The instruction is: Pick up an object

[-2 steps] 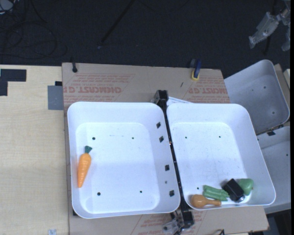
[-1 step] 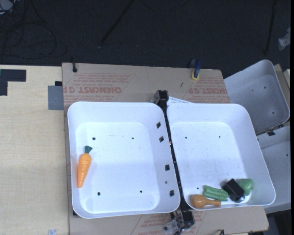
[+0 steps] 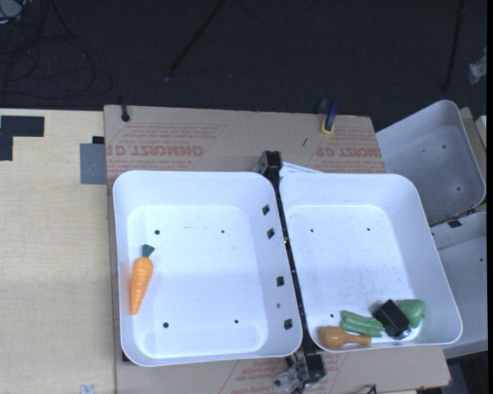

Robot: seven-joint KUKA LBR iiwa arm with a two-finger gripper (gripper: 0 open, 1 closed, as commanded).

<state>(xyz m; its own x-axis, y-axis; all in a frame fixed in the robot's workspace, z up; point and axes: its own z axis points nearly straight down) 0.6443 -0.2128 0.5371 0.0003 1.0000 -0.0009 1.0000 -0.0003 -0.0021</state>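
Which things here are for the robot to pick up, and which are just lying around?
For picking up:
carrot in the left bin
green beans, black block, green piece and tan pear-shaped toy in the right bin

Just lying around:
cardboard sheet
blue and yellow clamp

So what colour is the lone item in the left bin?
Orange with a small green top: a toy carrot, lying by the left bin's left wall, seen in the camera view.

i read faint red upside-down print on the cardboard sheet point(image 3: 230, 142) beyond my bins, too blurred to make out.
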